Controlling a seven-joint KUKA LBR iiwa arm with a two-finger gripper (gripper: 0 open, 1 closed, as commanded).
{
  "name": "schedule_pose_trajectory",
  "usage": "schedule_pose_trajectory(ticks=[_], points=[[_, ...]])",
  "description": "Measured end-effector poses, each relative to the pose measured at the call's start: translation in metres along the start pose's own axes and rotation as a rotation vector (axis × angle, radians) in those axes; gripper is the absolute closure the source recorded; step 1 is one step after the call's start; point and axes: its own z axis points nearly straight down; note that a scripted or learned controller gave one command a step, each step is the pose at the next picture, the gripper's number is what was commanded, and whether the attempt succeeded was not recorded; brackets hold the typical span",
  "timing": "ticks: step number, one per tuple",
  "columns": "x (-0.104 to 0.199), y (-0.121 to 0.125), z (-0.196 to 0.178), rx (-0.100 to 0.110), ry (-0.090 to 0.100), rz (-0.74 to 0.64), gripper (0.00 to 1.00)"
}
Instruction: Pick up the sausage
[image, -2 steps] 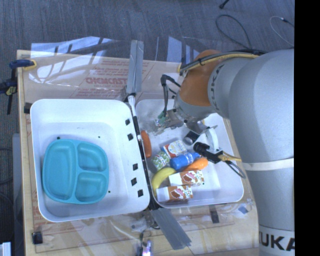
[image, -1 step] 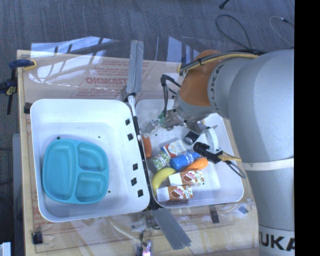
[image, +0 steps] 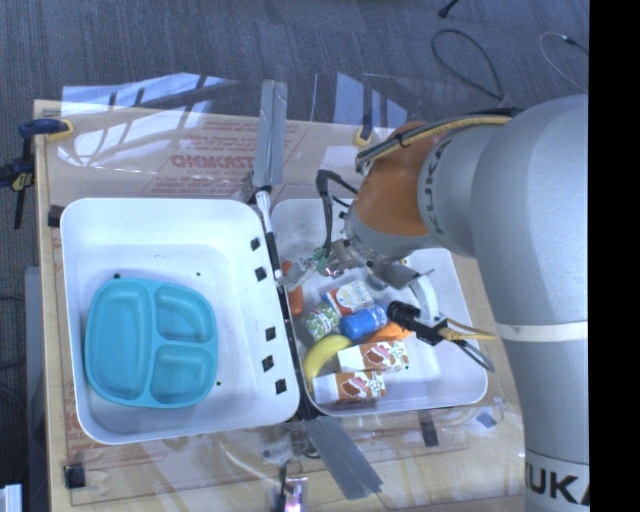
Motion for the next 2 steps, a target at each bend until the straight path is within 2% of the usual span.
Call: schedule_pose_trajectory(ticks=[1,2], points=[[0.015,-0.026,0.001,0.004,-0.004,-0.104,0.0],[-0.031,0.021,0.016,0.03,0.019,-0.15,0.0]])
